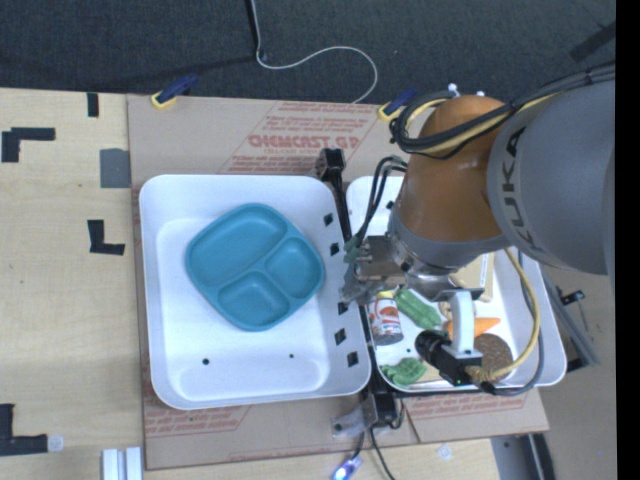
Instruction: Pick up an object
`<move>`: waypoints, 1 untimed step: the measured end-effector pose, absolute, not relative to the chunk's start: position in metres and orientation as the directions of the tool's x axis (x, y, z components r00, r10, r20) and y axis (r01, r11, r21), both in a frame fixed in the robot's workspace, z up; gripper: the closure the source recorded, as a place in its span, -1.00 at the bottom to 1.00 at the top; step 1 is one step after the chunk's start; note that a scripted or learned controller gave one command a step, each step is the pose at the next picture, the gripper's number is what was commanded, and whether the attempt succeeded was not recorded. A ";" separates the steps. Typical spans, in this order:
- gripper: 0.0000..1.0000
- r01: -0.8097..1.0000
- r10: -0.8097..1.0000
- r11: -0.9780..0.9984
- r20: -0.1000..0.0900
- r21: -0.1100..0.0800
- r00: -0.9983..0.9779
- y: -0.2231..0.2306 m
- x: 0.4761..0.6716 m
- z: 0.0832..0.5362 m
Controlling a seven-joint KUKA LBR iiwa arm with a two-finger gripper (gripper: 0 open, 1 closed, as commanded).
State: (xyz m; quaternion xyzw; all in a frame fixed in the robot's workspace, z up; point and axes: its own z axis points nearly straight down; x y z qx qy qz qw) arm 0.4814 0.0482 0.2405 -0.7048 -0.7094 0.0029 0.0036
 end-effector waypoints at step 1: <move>1.00 1.000 1.000 0.006 0.002 0.007 -0.006 0.068 0.484 0.353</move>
